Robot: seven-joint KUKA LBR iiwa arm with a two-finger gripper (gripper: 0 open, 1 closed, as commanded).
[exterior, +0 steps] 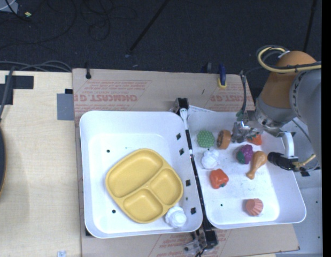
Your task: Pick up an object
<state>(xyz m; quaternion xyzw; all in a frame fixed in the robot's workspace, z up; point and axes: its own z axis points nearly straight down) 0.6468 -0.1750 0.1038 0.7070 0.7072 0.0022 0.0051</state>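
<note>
The right bin (285, 210) holds several toy foods: a green bumpy piece (206, 138), a brown-orange piece (224, 138), a white garlic-like piece (209, 158), a red pepper (218, 178), a purple piece (244, 154), a tan drumstick (256, 164), a pink cupcake (253, 207) and a small orange piece (256, 140). My gripper (240, 134) is low over the bin's far side, between the brown-orange piece and the small orange piece, just above the purple one. Nothing can be seen held in it.
In the left bin (95, 143) lies a yellow divided plate (145, 184), with a small white object (176, 217) at the bin's near right corner. The arm's grey body and orange band (285, 84) hang over the right bin's far right. Black clips sit along the wall between the bins.
</note>
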